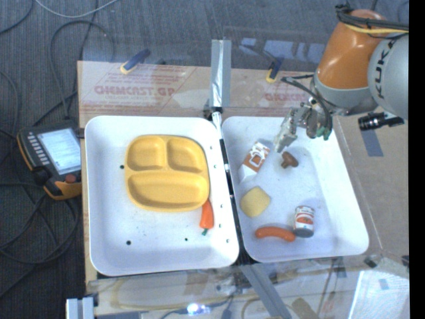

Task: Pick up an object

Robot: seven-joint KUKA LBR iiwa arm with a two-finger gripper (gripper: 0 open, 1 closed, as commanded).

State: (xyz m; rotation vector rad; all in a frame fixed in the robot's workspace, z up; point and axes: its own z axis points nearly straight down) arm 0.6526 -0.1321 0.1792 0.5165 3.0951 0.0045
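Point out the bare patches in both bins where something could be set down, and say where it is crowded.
Left bin: bare floor runs below the yellow tray and along its left wall; the carrot crowds the lower right.

Right bin: free along the right wall, between the brown piece and the can. The carton, yellow block and sausage crowd its left and bottom.
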